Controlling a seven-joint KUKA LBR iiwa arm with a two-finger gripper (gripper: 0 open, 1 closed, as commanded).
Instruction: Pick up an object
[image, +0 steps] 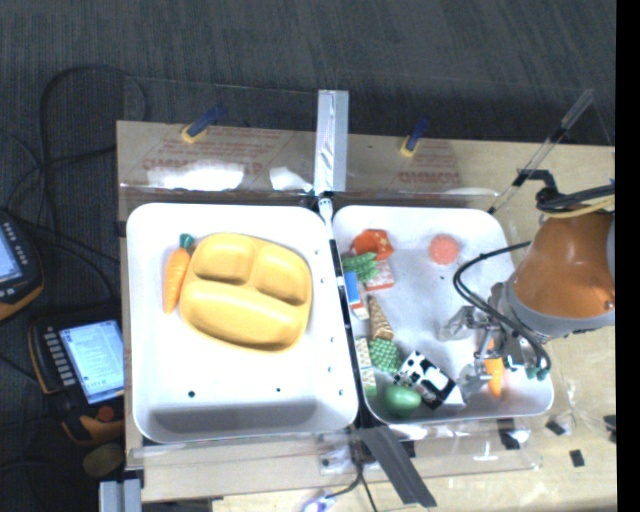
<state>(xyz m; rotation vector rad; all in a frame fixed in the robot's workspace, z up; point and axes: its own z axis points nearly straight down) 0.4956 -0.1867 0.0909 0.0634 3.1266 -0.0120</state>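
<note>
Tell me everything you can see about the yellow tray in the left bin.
The yellow tray is a rounded, glossy piece that looks like plastic, moulded into three shallow compartments: two smaller ones at the far side, one long one nearer. It lies flat, slightly rotated, in the upper middle of the left bin. A toy carrot lies along its left edge, apparently touching it.

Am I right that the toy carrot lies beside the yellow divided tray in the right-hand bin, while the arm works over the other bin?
Not quite: the camera view shows the toy carrot beside the yellow divided tray in the left bin. The arm's gripper is over the right bin.
</note>
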